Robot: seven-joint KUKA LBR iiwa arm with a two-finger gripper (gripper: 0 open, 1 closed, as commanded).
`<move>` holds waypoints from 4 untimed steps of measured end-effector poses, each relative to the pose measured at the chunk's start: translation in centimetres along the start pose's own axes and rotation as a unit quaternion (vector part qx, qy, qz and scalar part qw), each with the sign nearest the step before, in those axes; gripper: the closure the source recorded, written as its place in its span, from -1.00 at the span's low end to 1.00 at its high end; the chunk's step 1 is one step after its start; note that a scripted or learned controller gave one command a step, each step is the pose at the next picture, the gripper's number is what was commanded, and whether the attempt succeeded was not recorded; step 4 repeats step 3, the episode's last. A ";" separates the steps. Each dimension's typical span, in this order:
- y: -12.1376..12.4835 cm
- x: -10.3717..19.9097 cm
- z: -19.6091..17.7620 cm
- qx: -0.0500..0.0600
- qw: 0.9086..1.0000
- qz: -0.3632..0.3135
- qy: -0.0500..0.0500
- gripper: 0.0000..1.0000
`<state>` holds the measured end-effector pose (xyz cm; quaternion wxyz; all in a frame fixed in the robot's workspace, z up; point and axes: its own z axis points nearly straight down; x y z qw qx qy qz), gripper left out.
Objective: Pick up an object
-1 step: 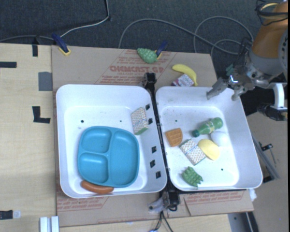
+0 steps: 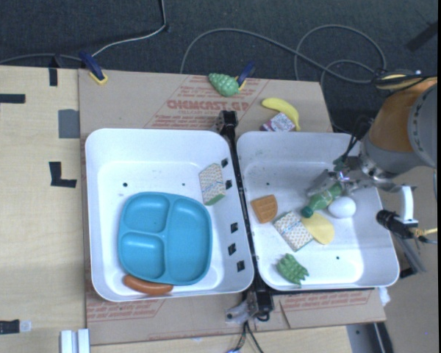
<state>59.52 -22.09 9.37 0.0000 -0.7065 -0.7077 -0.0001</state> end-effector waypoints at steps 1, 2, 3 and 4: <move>-0.6 4.1 0.7 -0.003 1.000 0.000 -0.002 -1.00; -0.5 4.1 -0.3 -0.003 1.000 0.000 -0.002 1.00; 5.0 12.0 -2.2 0.000 1.000 -0.001 0.001 1.00; 5.0 12.0 -2.2 0.000 1.000 -0.001 0.001 1.00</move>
